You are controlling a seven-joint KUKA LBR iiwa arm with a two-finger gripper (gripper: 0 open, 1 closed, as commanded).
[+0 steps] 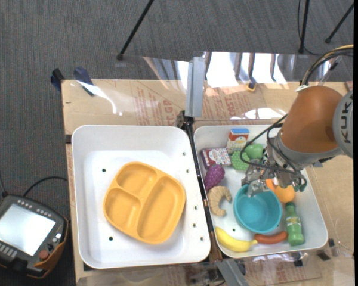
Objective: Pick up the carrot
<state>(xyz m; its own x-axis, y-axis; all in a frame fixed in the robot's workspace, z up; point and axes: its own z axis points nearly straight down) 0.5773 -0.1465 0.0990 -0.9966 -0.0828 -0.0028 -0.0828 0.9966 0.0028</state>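
The claw (pixel 264 183) hangs low in the right bin (pixel 320 216), beside the blue bowl (pixel 258 210), probably seeking the carrot; whether it is clenched cannot be told

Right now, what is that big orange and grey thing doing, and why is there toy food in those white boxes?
That is a robot arm, and a program moves it. The one camera hangs above the bench and looks down at a slant. Two white bins sit side by side. The left bin holds a yellow plate with three sections. The right bin holds toy food: a banana, a purple bunch of grapes, a croissant, a sausage, a green bottle and a blue bowl. The arm's gripper reaches down just above the bowl. I cannot tell whether it holds anything.
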